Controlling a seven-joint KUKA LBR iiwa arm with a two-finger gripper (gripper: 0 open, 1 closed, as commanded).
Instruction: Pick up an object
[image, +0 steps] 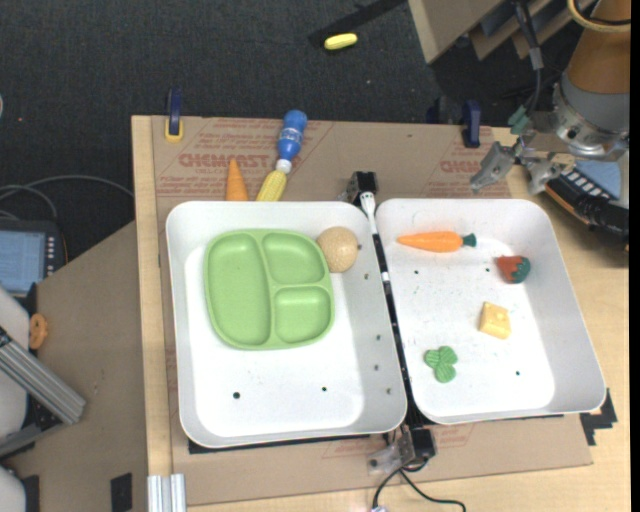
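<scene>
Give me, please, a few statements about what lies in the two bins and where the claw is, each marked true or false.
1. The carrot lies in the right bin. True.
2. The green divided plate sits in the right bin. False: it sits in the left bin.
3. The claw hangs beyond the right bin's far edge, holding nothing. True.
4. The cheese wedge rests on the plate. False: it lies on the right bin's floor.
5. The egg sits beside the plate. True.
</scene>
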